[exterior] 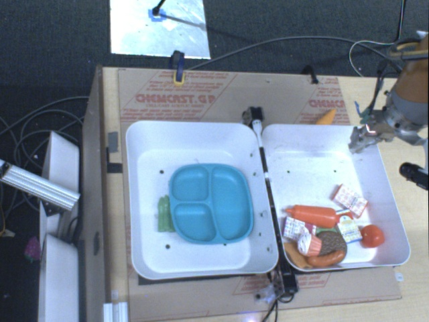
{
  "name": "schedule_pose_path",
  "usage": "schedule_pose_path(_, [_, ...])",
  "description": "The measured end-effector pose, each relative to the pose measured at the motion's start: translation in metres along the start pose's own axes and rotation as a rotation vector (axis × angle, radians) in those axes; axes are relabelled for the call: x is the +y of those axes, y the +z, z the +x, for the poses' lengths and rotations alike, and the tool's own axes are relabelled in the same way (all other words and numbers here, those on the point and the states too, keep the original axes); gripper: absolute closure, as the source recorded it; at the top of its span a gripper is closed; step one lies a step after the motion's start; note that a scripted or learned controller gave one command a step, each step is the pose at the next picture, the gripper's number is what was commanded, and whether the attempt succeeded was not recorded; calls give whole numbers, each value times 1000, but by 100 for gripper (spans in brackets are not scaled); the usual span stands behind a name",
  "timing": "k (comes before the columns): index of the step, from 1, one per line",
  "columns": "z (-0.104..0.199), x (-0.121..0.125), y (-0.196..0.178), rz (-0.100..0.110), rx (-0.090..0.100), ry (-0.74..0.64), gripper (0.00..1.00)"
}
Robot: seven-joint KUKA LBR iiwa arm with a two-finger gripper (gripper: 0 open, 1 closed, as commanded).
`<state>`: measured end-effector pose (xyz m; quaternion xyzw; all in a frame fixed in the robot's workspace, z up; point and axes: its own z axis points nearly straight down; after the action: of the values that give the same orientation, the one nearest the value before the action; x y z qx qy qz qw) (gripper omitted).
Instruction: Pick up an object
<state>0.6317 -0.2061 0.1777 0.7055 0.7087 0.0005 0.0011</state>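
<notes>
Carrot [312, 215], the long orange toy, lies in the near part of the right bin [392, 200], packed against small printed packets [295, 229], a brown patty [331, 241] and a red tomato [372, 235]. That crowding is the risk: a descent into the heap could nudge neighbours, or close on two things and lift neither. The pincer [362, 137] hangs over the bin's far right rim, well apart from the carrot, which sits nearer and to its left; whether it is apart or together I cannot tell.

Two shallow white plastic bins [201, 139]; a sky-blue divided plate [210, 202]; a green block [164, 214]; an orange carrot [312, 215]; a red tomato [372, 235]; red-and-white patterned packets [350, 199].
</notes>
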Motion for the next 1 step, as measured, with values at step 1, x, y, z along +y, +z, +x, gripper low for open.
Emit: schedule_pose_path(1, [0, 1, -12, -4, -2, -3, 100])
